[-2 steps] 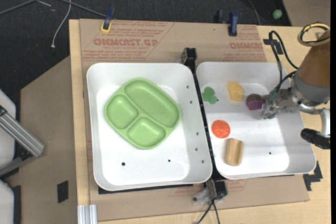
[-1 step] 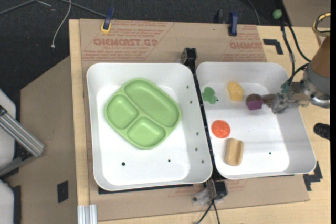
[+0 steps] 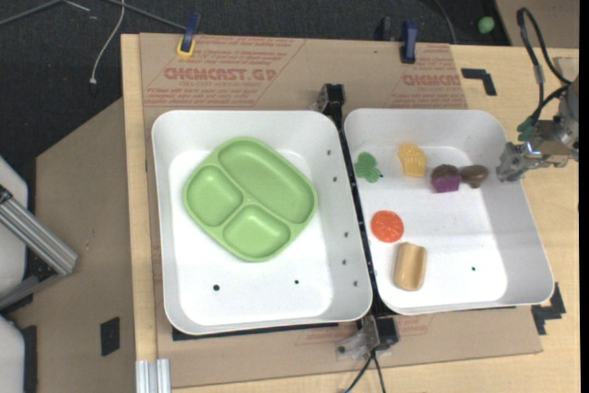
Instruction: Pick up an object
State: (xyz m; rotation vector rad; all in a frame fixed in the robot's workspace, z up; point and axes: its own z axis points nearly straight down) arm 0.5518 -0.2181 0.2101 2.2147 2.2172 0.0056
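- nearest the camera, in the right bin (image 3: pixel 515 281), a tan cylinder-shaped piece (image 3: pixel 409 266) lies close to the front wall, and a round orange piece (image 3: pixel 386 225) sits just behind it.
- the left bin (image 3: pixel 184 299) holds a green divided tray (image 3: pixel 250 197) with three compartments, turned at a slant and set toward the bin's back left.
- farther back in the right bin, a purple piece (image 3: pixel 445 179) touches a brown piece (image 3: pixel 473 174) on its right; a yellow piece (image 3: pixel 413 160) sits just behind and to their left, and a small green piece (image 3: pixel 367 167) lies near the wall next to the left bin.
- the gripper (image 3: pixel 512 164) is at the right bin's right rim, level with the purple and brown pieces and just beside the brown one, not touching it; nothing sits between its fingers, and whether the jaws are apart or together cannot be told.
- beyond the bins, two blue clamps (image 3: pixel 190 34) pin the cardboard sheet (image 3: pixel 276 69) at its far edge.
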